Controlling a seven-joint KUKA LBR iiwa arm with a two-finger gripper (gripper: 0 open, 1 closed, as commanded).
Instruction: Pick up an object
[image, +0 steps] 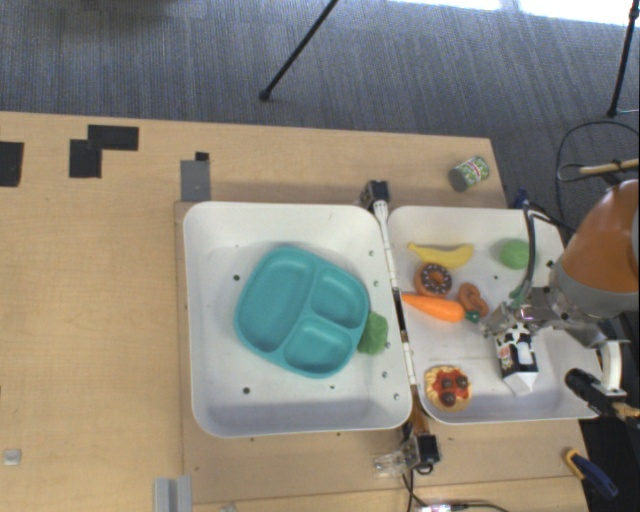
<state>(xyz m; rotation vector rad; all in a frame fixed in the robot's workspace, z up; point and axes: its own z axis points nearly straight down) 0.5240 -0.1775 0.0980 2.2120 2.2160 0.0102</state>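
My gripper (512, 330) hangs low over the right bin (563, 408), at the top end of a black-and-white milk carton (520, 370) lying near the bin's right side. Just left of the gripper lie a brown pastry (473, 298) and an orange carrot (434, 308). A chocolate donut (434, 278) and a yellow banana (441, 254) sit further back, with a green fruit (514, 254) at the back right. A berry tart (447, 386) rests at the front of the bin.
The left bin (213, 330) holds a teal divided plate (300, 310) and a small green toy (374, 333) against its right wall. A small can (469, 172) lies on the bench behind the right bin. The arm's orange band (603, 245) looms at the right.
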